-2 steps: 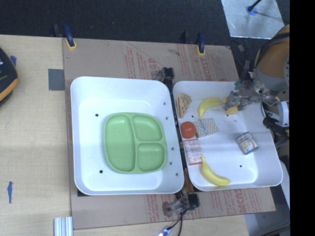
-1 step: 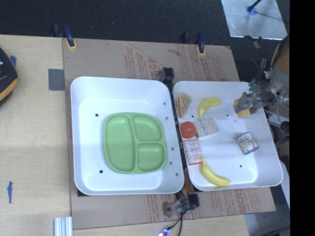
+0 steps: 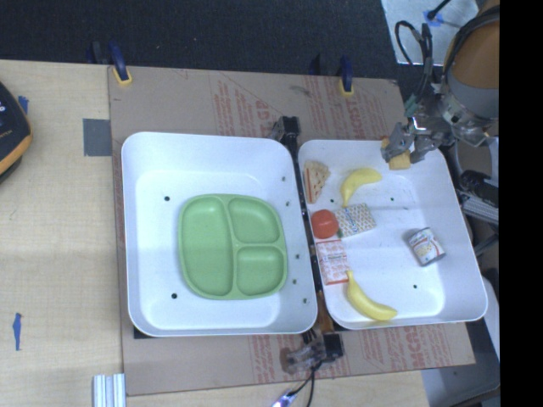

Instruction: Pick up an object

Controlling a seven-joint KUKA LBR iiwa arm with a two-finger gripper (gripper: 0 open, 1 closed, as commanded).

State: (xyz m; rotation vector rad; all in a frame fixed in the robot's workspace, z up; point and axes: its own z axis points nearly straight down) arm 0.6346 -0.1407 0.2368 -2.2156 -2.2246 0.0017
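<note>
The gripper is hanging over the far rim of the right bin, at its upper corner, with the arm entering from the right. A small yellow block is sitting between the fingers, so the fingers are pinching it; the block is showing just below the fingertips and appears to be clear of the bin floor, though this is a judgement from the slanted view.

Taking the right bin as the landmark, the block is lying at its far edge, directly under the hand. No lateral offset needs closing. The block is short and nearly square, so its long axis cannot be told.

Other candidates are lying in the same bin, all nearer the viewer than the gripper:
- An upper banana, just inside the far rim, with its long axis running diagonally.
- A can at the right side, on its side and tilted.
- A lower banana at the near rim, with its long axis running along that rim.
- A red object at the left wall.

The left bin is holding a green tray, well apart from the gripper.

The coming move is probably a straight lift, which depends on the pinch holding.
</note>
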